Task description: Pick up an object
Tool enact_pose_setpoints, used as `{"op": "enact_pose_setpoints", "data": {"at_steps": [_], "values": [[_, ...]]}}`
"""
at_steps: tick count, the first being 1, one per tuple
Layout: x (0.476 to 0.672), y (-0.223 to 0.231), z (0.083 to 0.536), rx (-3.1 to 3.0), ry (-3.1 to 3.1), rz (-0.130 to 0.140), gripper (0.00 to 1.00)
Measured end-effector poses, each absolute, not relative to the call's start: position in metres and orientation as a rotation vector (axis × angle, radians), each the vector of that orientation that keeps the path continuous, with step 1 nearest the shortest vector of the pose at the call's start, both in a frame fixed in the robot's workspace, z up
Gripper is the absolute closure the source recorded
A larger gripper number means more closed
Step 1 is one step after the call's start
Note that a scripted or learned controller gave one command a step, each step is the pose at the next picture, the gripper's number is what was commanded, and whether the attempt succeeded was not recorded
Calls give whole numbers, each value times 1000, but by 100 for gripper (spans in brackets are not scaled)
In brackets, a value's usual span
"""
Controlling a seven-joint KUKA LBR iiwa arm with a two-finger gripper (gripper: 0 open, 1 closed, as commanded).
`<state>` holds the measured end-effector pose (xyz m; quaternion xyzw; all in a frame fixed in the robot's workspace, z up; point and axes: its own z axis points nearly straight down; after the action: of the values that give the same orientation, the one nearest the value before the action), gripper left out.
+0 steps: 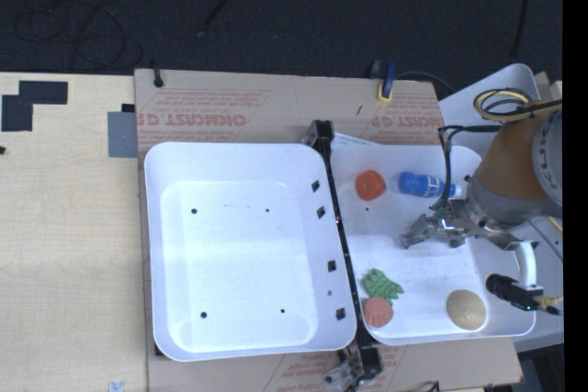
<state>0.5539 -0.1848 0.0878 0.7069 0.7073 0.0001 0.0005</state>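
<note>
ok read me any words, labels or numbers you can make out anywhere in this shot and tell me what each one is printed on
"CHEMCAST" and "G.P.", red, upside down: on the brown cardboard sheet behind the left bin.
Further red lettering on that cardboard, behind the right bin and along the front edge: cut off or too blurred to read.
Blue bottle: no legible label.

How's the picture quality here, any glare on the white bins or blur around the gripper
Camera view: the left bin glares bright white, its floor nearly washed out; the right bin is lit evenly. The gripper looks soft, its outline hard to read. The floor beyond the bench is dark, underexposed.
</note>
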Motion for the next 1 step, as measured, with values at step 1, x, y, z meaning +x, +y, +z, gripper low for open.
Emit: {"op": "enact_pose_setpoints", "data": {"at_steps": [1], "values": [[571,-201,88,2217,2225,-1,0]]}}
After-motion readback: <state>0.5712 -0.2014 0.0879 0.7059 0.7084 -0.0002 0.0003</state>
